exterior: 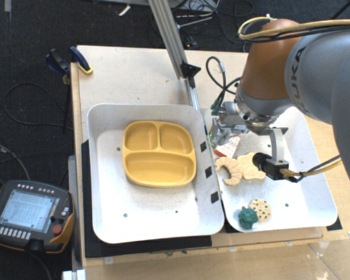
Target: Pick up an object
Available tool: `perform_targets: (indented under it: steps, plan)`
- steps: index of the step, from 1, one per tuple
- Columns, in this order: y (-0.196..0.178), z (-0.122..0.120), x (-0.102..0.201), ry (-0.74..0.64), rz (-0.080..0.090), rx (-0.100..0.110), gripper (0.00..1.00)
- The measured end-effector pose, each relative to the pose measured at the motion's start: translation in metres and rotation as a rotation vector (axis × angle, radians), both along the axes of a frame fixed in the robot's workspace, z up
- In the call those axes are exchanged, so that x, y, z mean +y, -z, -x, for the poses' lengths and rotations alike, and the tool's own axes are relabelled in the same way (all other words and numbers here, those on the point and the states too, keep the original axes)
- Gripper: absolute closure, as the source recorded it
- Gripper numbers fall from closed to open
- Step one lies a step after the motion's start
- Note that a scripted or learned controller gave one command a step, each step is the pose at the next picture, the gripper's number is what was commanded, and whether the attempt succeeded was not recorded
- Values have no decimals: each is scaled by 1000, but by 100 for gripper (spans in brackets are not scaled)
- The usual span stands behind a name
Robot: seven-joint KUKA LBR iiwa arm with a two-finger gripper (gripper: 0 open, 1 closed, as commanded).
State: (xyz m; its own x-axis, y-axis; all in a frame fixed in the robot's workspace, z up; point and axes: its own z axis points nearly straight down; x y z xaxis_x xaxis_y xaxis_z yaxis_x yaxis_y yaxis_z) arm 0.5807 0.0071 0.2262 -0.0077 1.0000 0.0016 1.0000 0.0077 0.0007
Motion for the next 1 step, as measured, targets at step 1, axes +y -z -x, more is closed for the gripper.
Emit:
perform_targets:
  steps: [1]
  plan:
    - [7, 10, 56, -1, 0, 3, 100]
